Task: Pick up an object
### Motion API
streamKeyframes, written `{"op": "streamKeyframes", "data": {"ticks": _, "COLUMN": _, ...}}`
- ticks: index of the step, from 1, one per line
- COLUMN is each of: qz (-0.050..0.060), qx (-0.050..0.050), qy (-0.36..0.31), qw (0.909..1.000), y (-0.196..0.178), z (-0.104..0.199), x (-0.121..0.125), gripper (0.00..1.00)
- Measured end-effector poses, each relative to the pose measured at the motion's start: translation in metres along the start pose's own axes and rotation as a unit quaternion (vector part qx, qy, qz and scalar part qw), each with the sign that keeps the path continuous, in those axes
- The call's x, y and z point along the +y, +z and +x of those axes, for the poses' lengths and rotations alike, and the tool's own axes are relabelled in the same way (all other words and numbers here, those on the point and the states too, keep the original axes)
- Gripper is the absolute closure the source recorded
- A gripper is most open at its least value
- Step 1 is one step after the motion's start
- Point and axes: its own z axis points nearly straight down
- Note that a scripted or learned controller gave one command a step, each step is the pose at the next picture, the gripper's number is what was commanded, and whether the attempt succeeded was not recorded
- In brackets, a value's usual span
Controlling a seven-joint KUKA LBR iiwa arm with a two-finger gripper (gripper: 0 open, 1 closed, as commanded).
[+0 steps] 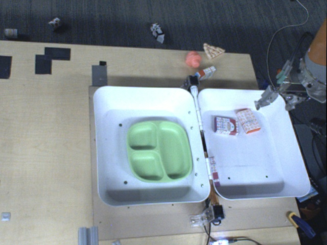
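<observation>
Two shallow white bins are sitting side by side on the wooden bench: the left bin (pixel 102 152) and the right bin (pixel 291 152), touching along their shared edge. One green divided tray (pixel 158 149) with three compartments is lying flat in the middle of the left bin. Two small red-and-white packets are lying in the far part of the right bin: the left packet (pixel 225 125) and the right packet (pixel 248 121), just beside each other and close to touching, the right one tilted. On the bench beyond the bins, one pink ball (pixel 193 59), one small wedge-shaped item (pixel 213 50) and one small tube-like item (pixel 205 74) are resting near one another. The gripper (pixel 278 97) is hanging over the far right corner of the right bin, reaching in from the right, with the arm's grey wrist above it. Its two fingers are standing apart, one finger (pixel 265 98) pointing down toward the bin near the right packet but apart from it, and nothing is sitting between them.
</observation>
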Motion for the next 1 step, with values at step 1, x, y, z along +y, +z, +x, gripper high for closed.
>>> {"op": "streamKeyframes", "data": {"ticks": 1, "qz": -0.002, "qx": 0.0, "qy": -0.001, "qw": 1.0, "y": 0.1882, "z": -0.0047, "x": 0.0625, "gripper": 0.0}}
